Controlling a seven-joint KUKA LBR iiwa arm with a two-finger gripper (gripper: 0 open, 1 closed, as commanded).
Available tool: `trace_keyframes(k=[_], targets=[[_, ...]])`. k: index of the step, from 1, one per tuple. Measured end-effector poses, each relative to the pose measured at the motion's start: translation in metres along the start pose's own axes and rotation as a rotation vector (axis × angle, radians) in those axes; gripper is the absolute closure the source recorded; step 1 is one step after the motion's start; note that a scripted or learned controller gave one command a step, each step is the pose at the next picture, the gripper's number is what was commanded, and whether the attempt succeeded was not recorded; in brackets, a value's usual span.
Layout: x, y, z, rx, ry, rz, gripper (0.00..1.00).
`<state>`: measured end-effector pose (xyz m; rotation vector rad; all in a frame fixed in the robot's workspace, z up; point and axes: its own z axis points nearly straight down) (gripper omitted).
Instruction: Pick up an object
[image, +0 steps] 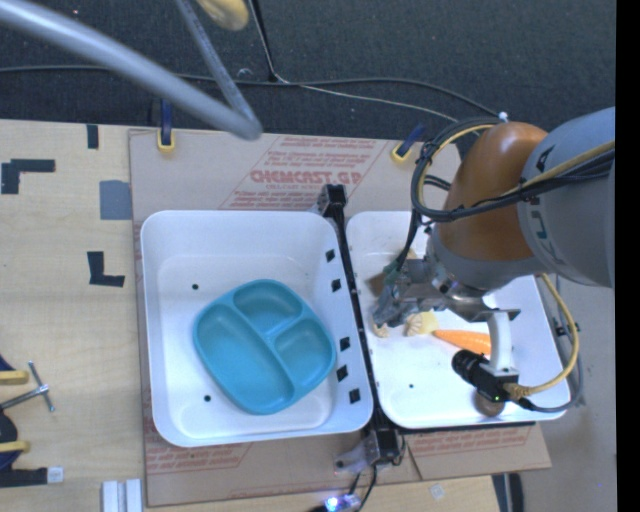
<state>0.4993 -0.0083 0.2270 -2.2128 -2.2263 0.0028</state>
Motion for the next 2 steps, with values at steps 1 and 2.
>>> trace_keyframes(k=[1, 2], targets=[[0.052, 0.002, -0.008, -0.001, 0.000, 0.000, 1.00], [0.109, 0.005, 0.008, 0.001, -0.001, -0.001, 1.00]])
